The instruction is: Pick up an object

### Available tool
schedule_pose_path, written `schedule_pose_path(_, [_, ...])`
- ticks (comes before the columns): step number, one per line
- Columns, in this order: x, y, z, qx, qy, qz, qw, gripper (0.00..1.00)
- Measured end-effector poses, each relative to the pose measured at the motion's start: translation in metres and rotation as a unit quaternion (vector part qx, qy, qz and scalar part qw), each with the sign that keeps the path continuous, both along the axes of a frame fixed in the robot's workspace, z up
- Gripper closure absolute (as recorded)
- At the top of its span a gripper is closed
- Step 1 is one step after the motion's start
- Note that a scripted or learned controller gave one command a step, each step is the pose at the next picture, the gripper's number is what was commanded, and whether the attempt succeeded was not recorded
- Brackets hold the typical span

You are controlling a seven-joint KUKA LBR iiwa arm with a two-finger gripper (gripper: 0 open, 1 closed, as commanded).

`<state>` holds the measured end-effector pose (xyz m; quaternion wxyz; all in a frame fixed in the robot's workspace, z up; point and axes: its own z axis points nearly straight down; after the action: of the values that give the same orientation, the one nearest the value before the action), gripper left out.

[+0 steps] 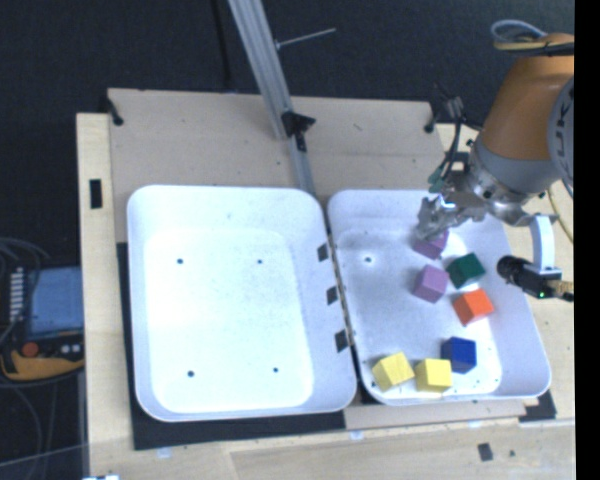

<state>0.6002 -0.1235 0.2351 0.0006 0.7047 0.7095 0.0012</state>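
My gripper hangs over the upper part of the right bin, reaching in from the right. A small purple block sits directly at its tip, touching or nearly touching it; whether the block is gripped cannot be told. Just below lies a second purple block. A green block and an orange block lie to the right of it. Near the bin's front edge are a blue block and two yellow blocks.
The left bin stands beside the right one, with a ridge between them. A slanted metal pole rises behind the bins. Cables and a control box lie off the bench at the left.
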Motion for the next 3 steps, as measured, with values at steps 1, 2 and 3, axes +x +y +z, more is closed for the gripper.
schedule_pose_path(1, [0.005, 0.059, -0.007, 0.0004, 0.001, 0.001, 1.0000, 1.00])
schedule_pose_path(2, [0.001, 0.111, 0.003, 0.0005, 0.001, 0.001, 1.0000, 1.00])
schedule_pose_path(3, [0.010, 0.171, -0.004, 0.0002, 0.001, 0.001, 1.0000, 1.00])
